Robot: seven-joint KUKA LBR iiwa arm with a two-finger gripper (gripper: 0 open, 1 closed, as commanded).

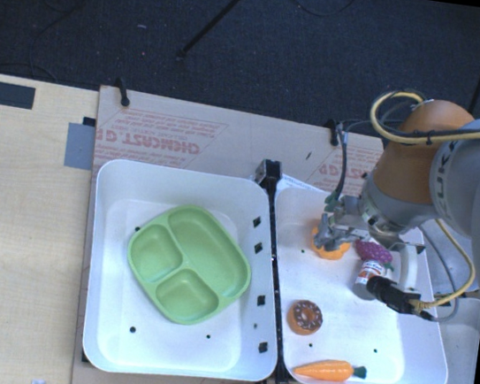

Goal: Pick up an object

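Note:
My gripper (332,237) reaches down into the back of the right bin (395,353), right over a small orange object (332,251) that shows beneath its fingertips. Whether the orange object sits between the fingers is hidden by the gripper body. A purple toy (374,251) and a small bottle with a red band (368,274) lie just right of it. A chocolate donut with sprinkles (305,316) rests mid-bin, and a toy carrot (327,369) lies near the front wall.
The left bin (107,301) holds a green divided plate (187,262). A black divider (267,262) runs between the two bins. The arm's wrist and cables (422,169) hang over the right bin's back right corner.

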